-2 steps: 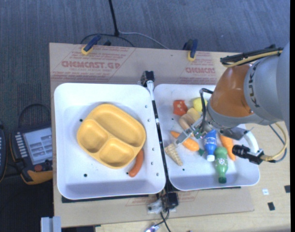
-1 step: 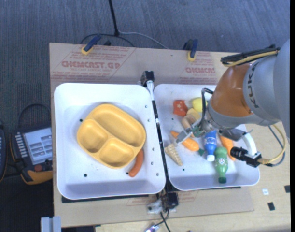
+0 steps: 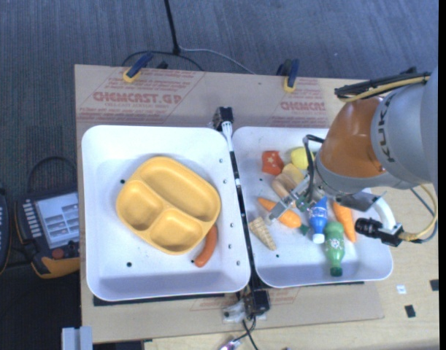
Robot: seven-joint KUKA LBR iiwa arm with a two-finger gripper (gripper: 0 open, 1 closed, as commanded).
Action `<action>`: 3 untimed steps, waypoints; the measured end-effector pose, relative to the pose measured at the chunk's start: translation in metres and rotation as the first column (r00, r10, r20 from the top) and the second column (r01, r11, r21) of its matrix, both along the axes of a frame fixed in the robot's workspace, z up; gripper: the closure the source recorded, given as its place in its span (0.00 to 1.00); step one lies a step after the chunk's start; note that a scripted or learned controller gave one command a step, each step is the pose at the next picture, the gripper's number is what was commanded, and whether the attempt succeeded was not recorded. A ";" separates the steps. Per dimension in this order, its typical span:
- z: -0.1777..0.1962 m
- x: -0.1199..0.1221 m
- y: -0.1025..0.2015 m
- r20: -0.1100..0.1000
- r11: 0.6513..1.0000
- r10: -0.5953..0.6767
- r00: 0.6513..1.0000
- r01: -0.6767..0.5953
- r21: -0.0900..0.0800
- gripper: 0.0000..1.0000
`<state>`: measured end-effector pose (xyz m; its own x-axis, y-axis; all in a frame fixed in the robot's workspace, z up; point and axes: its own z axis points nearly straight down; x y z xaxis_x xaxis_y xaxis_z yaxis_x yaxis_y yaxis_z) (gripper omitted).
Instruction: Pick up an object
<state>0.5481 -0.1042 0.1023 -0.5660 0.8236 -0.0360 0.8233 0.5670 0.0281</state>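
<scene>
Where the arm point(image 3: 368, 141) hides the right bin point(image 3: 368, 272), hand point(image 3: 294, 201) grip unclear, carrot point(image 3: 343, 217) half-covered.

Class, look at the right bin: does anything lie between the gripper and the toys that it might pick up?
Nothing visible does. The gripper is down among the toys in the right bin, right at the orange piece, with the blue bottle beside it.

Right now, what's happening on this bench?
A grey KUKA arm with an orange band reaches in over the right white bin, its gripper down among a pile of small plastic toy foods: a red piece, a yellow piece, a green bottle. Nothing is visibly held. The left white bin holds a yellow divided tray and an orange sausage-shaped toy.
</scene>
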 end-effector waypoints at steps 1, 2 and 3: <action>0.000 0.000 -0.001 -0.001 0.999 0.046 0.999 -0.046 -0.003 0.00; 0.000 -0.001 -0.002 -0.002 0.995 0.098 0.995 -0.098 -0.007 0.00; 0.000 0.000 -0.001 -0.001 0.998 0.065 0.998 -0.065 -0.005 0.00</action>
